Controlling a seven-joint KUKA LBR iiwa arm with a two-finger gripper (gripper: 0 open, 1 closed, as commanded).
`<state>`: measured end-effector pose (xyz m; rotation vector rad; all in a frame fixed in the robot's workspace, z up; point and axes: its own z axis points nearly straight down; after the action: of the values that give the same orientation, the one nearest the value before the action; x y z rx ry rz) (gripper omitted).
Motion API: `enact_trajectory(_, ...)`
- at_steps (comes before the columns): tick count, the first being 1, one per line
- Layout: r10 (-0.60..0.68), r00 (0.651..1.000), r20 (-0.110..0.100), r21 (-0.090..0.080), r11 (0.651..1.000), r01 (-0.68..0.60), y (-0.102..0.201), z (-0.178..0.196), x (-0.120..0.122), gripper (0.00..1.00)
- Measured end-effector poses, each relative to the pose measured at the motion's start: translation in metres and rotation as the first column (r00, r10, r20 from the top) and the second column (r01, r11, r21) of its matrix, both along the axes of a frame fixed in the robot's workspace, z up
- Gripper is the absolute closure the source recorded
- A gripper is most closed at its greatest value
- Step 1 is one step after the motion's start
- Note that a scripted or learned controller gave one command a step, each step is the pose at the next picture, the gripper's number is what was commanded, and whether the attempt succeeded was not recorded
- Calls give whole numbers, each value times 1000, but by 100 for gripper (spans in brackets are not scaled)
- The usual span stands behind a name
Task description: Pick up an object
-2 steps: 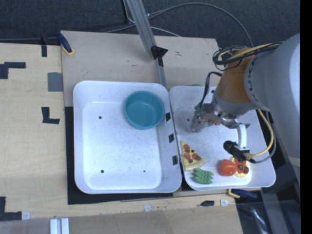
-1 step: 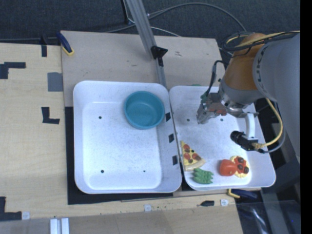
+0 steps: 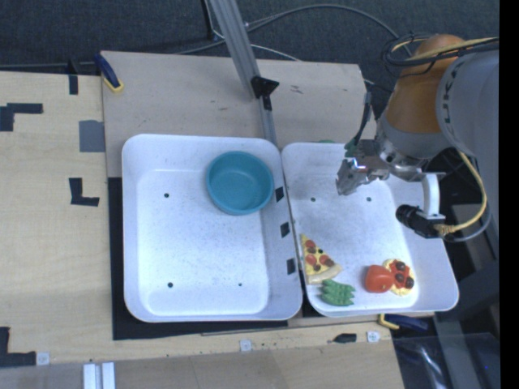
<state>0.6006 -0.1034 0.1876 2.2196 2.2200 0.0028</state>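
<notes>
Bins sit side by side on the bench, each shallow and white. The left bin carries a blue bowl near its far right corner, upright and close to the wall that borders the other bin. The right bin carries the small things, all gathered along its near edge. A pizza slice lies at the near left, just beside the wall between the bins. A green piece lies just in front of the slice, close to the near rim; whether the two touch cannot be told. A red piece lies further right, touching a yellow piece with dark spots on its right side.

The arm reaches in from the right, grey with its orange band high in the view. Its end effector hangs over the far part of the right bin, well apart from the pieces along the near edge. Nothing shows between its tips, and whether they are spread or pressed together cannot be told from this angle. A grey pole slants down from the top of the view toward the gap between the bins. Black cables loop over the dark floor behind the bench.
</notes>
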Motion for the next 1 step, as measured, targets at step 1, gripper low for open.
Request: enact_trajectory(1, 1, 1000, 1, 0, 1000, -1, 3, 54, 10, 100)
